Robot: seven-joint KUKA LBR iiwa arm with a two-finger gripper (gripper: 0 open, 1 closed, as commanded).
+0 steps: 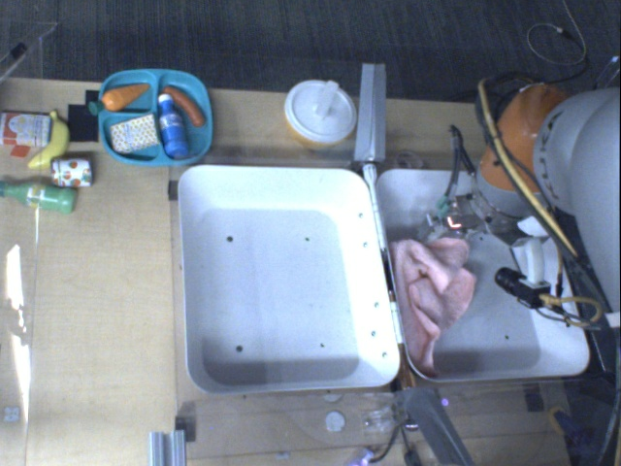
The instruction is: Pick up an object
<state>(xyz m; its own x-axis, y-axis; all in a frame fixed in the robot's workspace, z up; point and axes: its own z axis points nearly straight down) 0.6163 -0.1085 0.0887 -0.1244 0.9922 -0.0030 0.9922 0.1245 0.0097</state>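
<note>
Broadly, by size. Bench (97, 338): pale wood, bearing two shallow white bins side by side. Left bin (281, 280): the larger in view, white floor with a few small dark dots. Right bin (505, 343): holds a pink cloth and the arm's working end. Arm (582, 153): grey, orange band above the wrist, entering from the right, dark and yellow cables looped about it. Pink cloth (432, 294): crumpled, lying along the right bin's left wall, its upper edge just beneath the gripper. Gripper (452, 219): low over the right bin at the cloth's top edge; whether it is open or closed, or has hold of anything, cannot be told. Blue divided tray (199, 100): behind the left bin, with toy food. White lidded cup (320, 113): beside the tray. Small toy items (44, 163): at the bench's left edge.
</note>
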